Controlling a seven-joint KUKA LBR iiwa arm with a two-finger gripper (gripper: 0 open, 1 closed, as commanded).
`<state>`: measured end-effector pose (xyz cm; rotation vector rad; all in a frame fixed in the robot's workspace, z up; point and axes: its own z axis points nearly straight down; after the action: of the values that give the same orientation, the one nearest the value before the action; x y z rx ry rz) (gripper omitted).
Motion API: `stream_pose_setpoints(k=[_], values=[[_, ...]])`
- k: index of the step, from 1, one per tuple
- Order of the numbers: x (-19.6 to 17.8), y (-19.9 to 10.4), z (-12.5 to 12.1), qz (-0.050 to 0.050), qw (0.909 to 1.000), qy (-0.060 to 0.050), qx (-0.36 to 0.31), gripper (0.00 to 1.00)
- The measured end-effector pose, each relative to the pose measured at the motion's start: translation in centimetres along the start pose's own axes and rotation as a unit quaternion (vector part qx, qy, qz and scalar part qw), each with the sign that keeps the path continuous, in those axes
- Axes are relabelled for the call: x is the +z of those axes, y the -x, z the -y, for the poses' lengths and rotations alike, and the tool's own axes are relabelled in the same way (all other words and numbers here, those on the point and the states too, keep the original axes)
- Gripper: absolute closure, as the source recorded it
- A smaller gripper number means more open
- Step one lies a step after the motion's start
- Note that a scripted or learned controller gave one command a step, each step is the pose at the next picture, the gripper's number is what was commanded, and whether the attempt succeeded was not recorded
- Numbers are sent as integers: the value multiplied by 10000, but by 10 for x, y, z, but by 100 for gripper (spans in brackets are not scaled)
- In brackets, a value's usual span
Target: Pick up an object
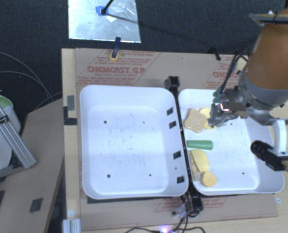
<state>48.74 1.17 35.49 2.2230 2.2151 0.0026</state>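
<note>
**Grab the toast by its edges**

Yellow pieces [202, 166] sit nearest you, at six o'clock in the right bin [241, 178]. Your toast [195, 121] lies at ten o'clock, beside the gripper [216, 116]. It looks light and stiff. You cannot tell if the claw is spread.

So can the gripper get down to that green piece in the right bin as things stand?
Probably yes. The green piece lies flat on the floor of the right bin, apart from the tan slice above it and the yellow pieces below, with nothing over it. The gripper hangs close by, above that bin.
</note>
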Motion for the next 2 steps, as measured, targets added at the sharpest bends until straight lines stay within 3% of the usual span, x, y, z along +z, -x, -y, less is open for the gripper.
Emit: stream_pose_setpoints(k=[1, 2], values=[[21, -36, 0, -11, 10000, -13, -50, 100], [-12, -108, 1, -25, 10000, 6, -77, 100]])
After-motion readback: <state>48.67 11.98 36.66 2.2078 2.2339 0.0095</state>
